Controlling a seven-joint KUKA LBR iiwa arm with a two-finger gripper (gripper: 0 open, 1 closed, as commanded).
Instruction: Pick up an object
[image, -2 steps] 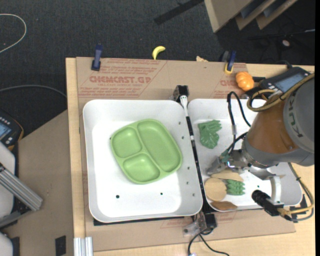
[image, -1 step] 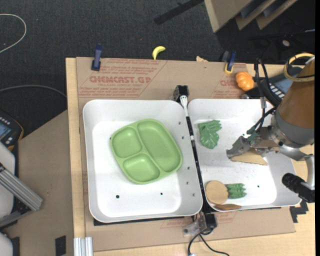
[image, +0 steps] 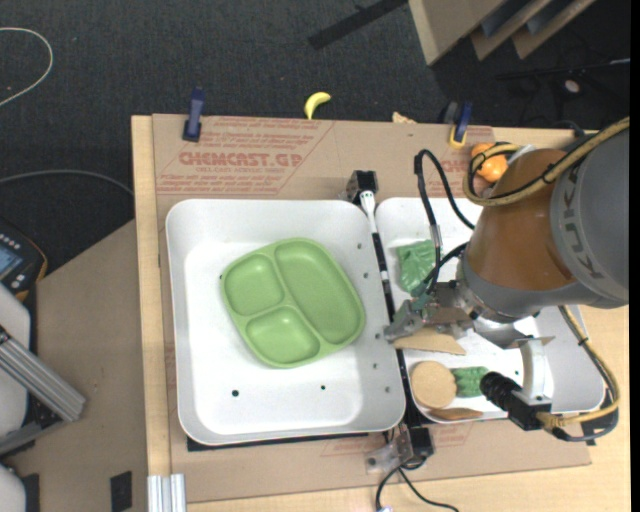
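Objects for picking lie in the right-hand shallow white bin (image: 590, 375): a crumpled green piece (image: 415, 262) near its far left corner, a round tan disc (image: 433, 381) near its near left corner, a small dark green item (image: 468, 379) touching the disc's right side, and a flat tan wedge-shaped piece (image: 432, 343) just above the disc.

Legible writing: "CHEMCAST" with the letters "G P" after it, printed in red on the brown cardboard sheet (image: 250, 150) under both bins; smaller print beneath it is unreadable. Part of the letters "KUKA" shows on the grey arm body (image: 600, 235) at the right.

The two-finger gripper (image: 412, 316) sits low over the right bin's left edge, beside the dividing rims, between the crumpled green piece and the tan wedge. Its state: cannot tell; nothing is seen held.

The left-hand shallow white bin (image: 200, 350) contains a light green plastic plate with three compartments (image: 290, 300), lying flat and slightly rotated, well apart from the gripper.

Two blue clamps (image: 193, 115) grip the cardboard's far edge. A small yellow curved item (image: 316, 102) lies on the dark floor beyond it.
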